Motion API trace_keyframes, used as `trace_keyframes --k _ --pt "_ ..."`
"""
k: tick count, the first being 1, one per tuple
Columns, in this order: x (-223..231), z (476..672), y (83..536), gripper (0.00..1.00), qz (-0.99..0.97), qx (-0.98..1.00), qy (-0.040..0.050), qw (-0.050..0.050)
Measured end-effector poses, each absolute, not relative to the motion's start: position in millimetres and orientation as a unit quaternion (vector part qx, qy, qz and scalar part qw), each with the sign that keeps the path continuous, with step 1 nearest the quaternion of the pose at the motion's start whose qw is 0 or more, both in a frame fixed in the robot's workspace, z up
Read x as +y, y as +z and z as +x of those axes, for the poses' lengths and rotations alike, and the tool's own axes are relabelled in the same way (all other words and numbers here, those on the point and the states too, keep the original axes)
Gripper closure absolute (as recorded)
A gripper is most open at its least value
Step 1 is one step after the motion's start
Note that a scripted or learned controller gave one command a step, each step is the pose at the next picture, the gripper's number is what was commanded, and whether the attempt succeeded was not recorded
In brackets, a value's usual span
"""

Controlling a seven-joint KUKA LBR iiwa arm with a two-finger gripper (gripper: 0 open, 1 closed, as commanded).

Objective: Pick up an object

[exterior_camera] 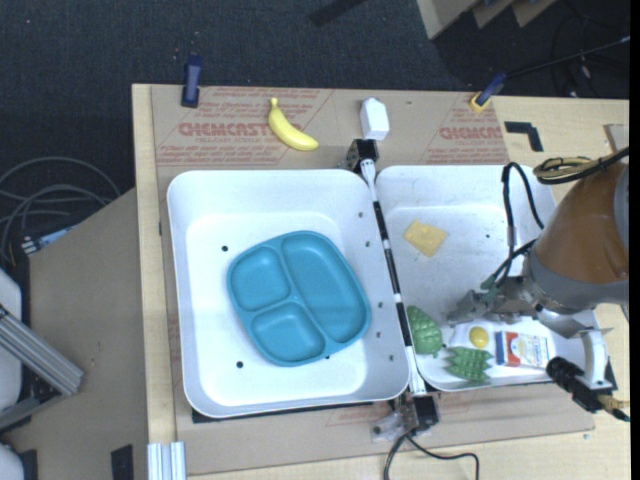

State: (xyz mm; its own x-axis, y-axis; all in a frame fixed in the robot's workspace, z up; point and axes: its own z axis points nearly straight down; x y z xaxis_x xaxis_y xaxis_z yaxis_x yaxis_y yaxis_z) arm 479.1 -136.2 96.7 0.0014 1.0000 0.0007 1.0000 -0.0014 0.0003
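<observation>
The right bin [450,183] holds a yellow wedge-like piece [425,238] near its back. Along its front lie a green leafy toy [425,330], a second green piece [468,364] and a white packet with a yellow circle and red and blue print [505,347]. My gripper [484,304] hangs low over the front of this bin, just above the white packet and to the right of the green leafy toy. The grey and orange wrist [585,248] covers the bin's right side.
The left bin [200,218] holds a blue divided plate [296,296]. A yellow banana [291,128] and a small white object [374,118] lie on the bench behind the bins. A black cable [512,208] loops beside the arm.
</observation>
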Motion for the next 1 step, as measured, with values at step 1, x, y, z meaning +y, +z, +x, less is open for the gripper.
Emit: trace_keyframes --k 1 --pt "-153.7 533.6 209.2 0.00 -0.707 -0.708 -0.0007 -0.002"
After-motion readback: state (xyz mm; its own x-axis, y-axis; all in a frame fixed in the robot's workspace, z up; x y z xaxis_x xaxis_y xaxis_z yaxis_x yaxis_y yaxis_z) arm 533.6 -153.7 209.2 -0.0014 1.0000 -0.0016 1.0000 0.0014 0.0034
